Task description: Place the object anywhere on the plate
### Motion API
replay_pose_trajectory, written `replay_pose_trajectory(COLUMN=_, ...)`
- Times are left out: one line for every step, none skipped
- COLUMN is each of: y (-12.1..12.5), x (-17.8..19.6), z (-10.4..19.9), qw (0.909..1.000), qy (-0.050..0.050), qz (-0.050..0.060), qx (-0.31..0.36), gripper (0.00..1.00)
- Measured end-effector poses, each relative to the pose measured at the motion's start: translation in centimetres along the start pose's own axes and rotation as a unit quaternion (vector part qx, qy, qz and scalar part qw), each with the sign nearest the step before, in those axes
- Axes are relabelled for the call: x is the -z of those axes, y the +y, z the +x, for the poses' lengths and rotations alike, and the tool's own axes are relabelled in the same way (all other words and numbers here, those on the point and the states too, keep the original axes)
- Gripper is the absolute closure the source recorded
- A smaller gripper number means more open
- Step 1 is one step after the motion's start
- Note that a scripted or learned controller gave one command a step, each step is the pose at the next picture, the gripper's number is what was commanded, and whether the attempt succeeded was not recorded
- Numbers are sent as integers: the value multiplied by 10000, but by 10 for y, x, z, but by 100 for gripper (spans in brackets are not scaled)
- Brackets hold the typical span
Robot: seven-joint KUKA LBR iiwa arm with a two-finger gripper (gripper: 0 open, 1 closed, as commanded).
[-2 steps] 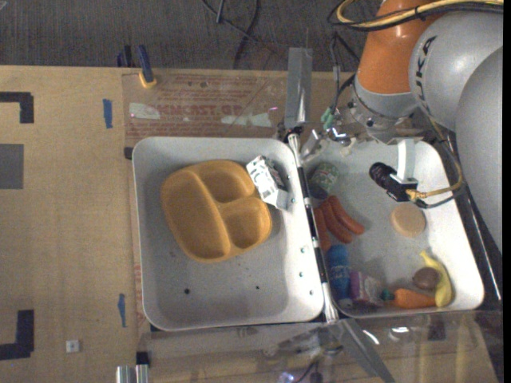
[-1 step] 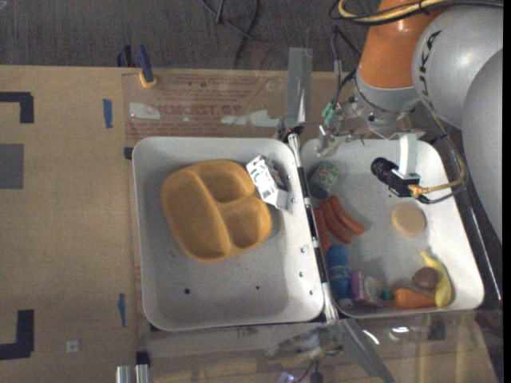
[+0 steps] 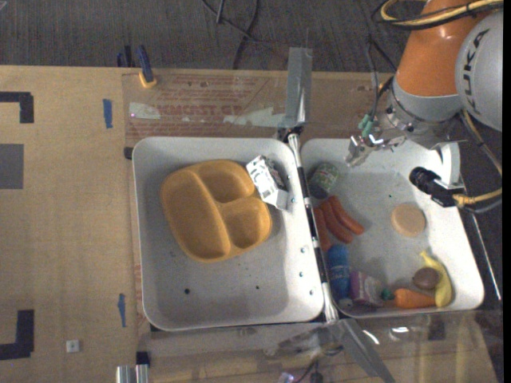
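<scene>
One yellow plate (image 3: pixel 215 210), two white bins (image 3: pixel 160 294), one banana (image 3: pixel 439 278).

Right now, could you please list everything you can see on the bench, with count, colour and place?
Bins: two, white, side by side on the bench.
Plate: one, orange-yellow, three compartments, in the left bin.
Crumpled packet: one, white with dark print, at the plate's upper right edge.
Can: one, greenish, right bin's upper left corner.
Sausages: a small cluster, red-orange, right bin's left side.
Bottle: one, blue, along the right bin's left wall.
Disc: one, tan, right bin's middle.
Banana: one, yellow, lower right corner.
Carrot: one, orange, bottom edge.
Gripper: one, grey, above the right bin's upper edge.
</scene>
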State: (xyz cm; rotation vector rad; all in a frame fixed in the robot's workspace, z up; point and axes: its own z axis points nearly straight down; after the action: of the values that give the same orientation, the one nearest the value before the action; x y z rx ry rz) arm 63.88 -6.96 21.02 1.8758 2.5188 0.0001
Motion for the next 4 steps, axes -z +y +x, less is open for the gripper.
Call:
replay_pose_trajectory(y=-78, x=54, z=-13, qw=10000, qy=2, qz=1, qx=83, gripper=100)
replay_pose_trajectory(y=-127, x=70, z=6, qw=9918, qy=7, qz=11, qx=-1280, gripper=100)
replay_pose_trajectory(y=-158, x=82, z=26, qw=9767, qy=8, qz=18, qx=-2145, gripper=100)
replay_pose_trajectory(y=-132, x=102, z=57, qw=10000, qy=-9, qz=-18, qx=-54, gripper=100)
